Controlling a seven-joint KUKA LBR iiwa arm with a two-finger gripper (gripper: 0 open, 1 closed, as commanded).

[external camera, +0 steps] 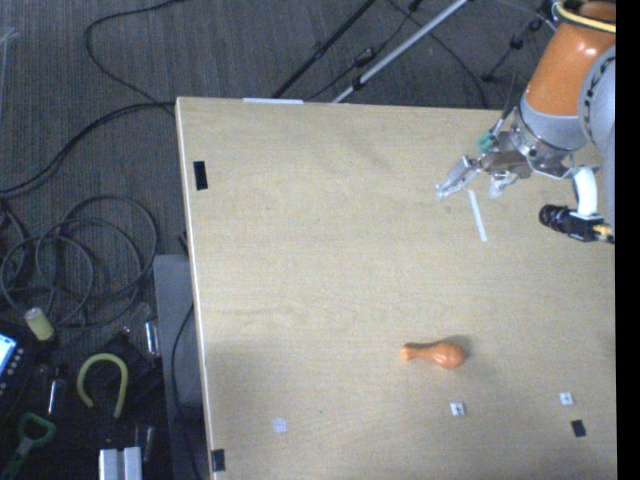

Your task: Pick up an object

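An orange gourd-shaped object (436, 354) lies on the tan bench top (320, 268), toward the front right. A thin white stick (478, 216) lies further back on the right. My gripper (472, 185) hovers at the stick's upper end, well behind the orange object. Its two fingers stand spread apart, open, with nothing gripped between them. Whether the stick touches the fingers I cannot tell. The grey arm with its orange band (565, 68) comes in from the upper right.
Small white and black markers (457, 408) dot the bench near its front right; a black patch (200, 175) sits by the left edge. Beyond the left edge, cables and tools (100, 378) lie on the floor. Tripod legs (420, 28) cross behind the bench.
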